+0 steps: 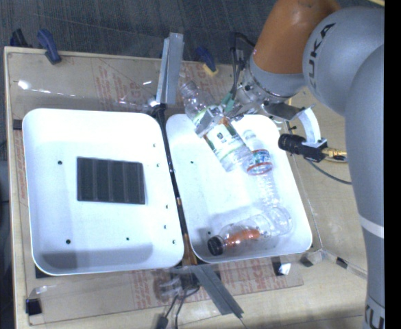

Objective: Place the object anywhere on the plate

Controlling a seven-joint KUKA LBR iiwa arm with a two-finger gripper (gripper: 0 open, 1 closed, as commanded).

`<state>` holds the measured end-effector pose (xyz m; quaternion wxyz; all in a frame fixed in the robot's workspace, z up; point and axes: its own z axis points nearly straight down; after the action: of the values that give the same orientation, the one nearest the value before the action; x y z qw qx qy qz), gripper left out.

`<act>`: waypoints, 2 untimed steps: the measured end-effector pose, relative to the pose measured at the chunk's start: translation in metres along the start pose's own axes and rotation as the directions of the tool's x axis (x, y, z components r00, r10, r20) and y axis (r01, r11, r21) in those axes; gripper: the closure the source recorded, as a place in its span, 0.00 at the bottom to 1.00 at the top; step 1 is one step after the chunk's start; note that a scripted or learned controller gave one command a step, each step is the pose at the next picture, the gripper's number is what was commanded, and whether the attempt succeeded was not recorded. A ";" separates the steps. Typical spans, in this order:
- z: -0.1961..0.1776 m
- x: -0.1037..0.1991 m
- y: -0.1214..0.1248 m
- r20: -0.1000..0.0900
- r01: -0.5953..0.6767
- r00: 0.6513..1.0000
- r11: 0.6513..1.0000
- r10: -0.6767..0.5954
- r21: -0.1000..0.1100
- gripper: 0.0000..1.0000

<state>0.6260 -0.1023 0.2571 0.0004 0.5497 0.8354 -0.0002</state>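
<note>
Over the right-hand bin (296,184) the grey arm (344,40), with its orange band, reached in from the right side of the bench, its wrist bent down toward the bin's far corner. From where I stood, the gripper (222,112) sat just over the upper end of a clear plastic bottle with a white label (226,144), and that bottle appeared tilted, its top end lifted toward the gripper and its body slanting down into the bin; I could not tell whether the fingers actually had hold of it, since the spot was crowded with glare and clear plastic. Touching that bottle's lower side lay a second clear bottle with a red and blue label (262,166), stretched along the bin toward the near edge. Across the near end of the same bin lay a third bottle with a dark cap and an orange label (245,236), on its side. The left-hand bin (49,184) stood just beside the right one, and a dark rectangular plate (111,179) lay flat near its middle, well apart from all three bottles. Blue clamps (49,46) gripped the bench's far edge.
</note>
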 end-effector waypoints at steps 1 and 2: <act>0.099 -0.007 -0.052 -0.003 0.034 0.999 0.999 -0.034 0.004 1.00; 0.066 0.083 -0.027 -0.003 0.337 0.942 0.942 -0.337 0.002 1.00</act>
<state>0.5678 -0.0365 0.1915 -0.0013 0.3987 0.9171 -0.0006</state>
